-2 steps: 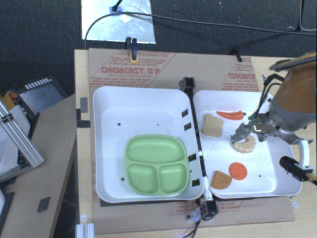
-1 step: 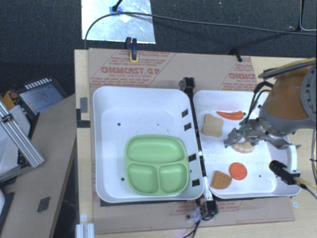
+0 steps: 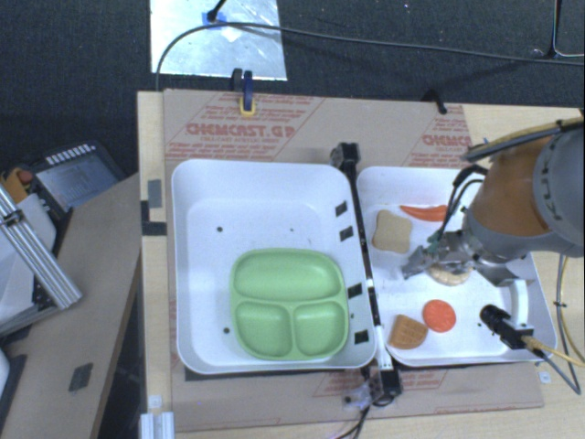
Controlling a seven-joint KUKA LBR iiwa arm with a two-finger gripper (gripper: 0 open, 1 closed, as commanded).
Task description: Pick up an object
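Two shallow white bins are seen side by side on the bench [image 3: 302, 122], which is covered w/ printed cardboard. The left white bin [image 3: 196, 245] holds a pale green plastic tray w/ three compartments [image 3: 290, 302], set toward the bin's near right part. The right white bin [image 3: 388, 176] holds several small food-like items: a tan bread-slice-shaped piece [image 3: 394, 231] near the left wall, an orange-red chilli-shaped item [image 3: 425, 213] just behind and right of it, a flat round red-orange disc [image 3: 441, 315] toward the near side, and a brown-orange wedge-shaped piece [image 3: 408, 333] just left of the disc, approx. touching it or barely apart.

The grey arm w/ an orange band [image 3: 516, 199] is seen reaching in from the right, above the right bin. The grey two-finger gripper [image 3: 437, 259] is lowered at the bin's middle, directly over a pale round bun-like item [image 3: 450, 275], part of which is visible beneath it. Whether the jaws are spread or closed can't be told from this angle; the bun-like item may be touched by them, but no item is seen clearly between them. A black-and-white fitting [image 3: 507, 323] is seen near the right bin's near right corner.
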